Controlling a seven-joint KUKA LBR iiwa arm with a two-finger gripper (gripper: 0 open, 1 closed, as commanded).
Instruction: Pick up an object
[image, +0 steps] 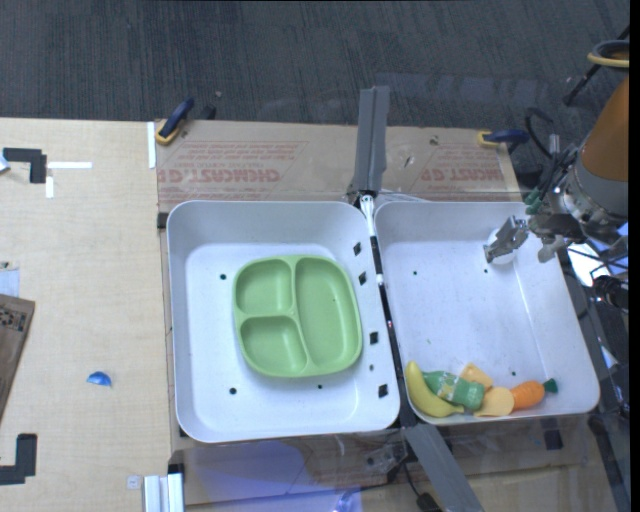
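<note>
A small heap of toy food lies at the near edge of the right bin (470, 300): a yellow banana (424, 394), a green packet (452, 388), a pale yellow piece (490, 398) and an orange carrot (530, 392). My gripper (522, 240) hangs over the bin's far right corner, well away from the heap. Its two grey fingers stand apart with nothing between them.
The left bin (200, 300) holds a green three-compartment plate (298, 316). A grey divider post (371, 140) rises between the bins at the back. Cardboard lies behind the bins, and cables hang at the right by the arm.
</note>
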